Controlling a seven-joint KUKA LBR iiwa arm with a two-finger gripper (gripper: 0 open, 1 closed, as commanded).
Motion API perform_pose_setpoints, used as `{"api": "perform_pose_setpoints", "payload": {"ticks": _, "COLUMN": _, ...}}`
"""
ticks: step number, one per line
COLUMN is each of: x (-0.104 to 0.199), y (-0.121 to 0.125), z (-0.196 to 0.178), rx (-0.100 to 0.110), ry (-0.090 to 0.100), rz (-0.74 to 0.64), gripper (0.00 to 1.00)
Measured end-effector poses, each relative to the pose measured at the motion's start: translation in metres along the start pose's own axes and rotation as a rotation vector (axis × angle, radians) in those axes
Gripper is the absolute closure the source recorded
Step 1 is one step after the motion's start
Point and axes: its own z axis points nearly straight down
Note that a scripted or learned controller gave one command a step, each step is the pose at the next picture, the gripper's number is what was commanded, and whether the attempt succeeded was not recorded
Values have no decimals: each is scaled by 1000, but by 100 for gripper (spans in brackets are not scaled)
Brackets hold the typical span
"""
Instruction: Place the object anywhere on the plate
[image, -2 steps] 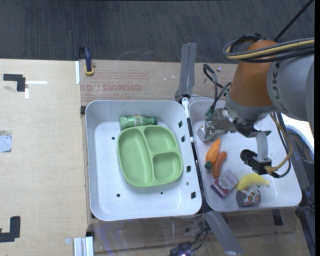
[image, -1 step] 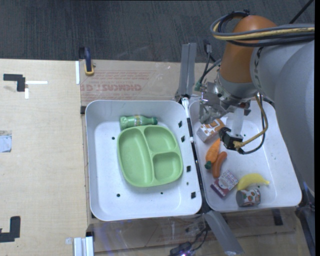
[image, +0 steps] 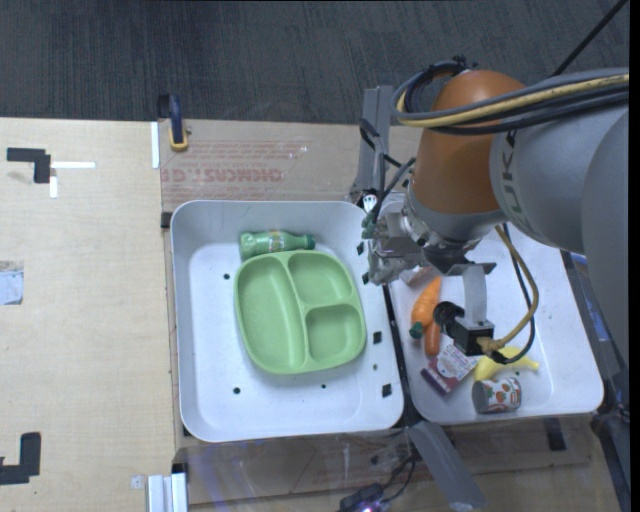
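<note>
Left bin (image: 195, 330): plate (image: 298, 310) central, margins open.

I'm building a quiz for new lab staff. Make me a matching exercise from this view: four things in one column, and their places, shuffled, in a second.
Things:
1. green plate
2. green bottle
3. carrot
4. can

Places:
A. lying in the right bin, just below the arm's wrist
B. near the front edge of the right bin
C. middle of the left bin
D. left bin, against the plate's far rim

Pairs: 1-C, 2-D, 3-A, 4-B
</note>
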Motion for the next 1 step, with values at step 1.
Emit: {"api": "perform_pose_setpoints", "payload": {"ticks": 1, "x": -99, "y": -19, "z": 31, "rx": 1, "ry": 0, "rz": 22, "gripper": 100}}
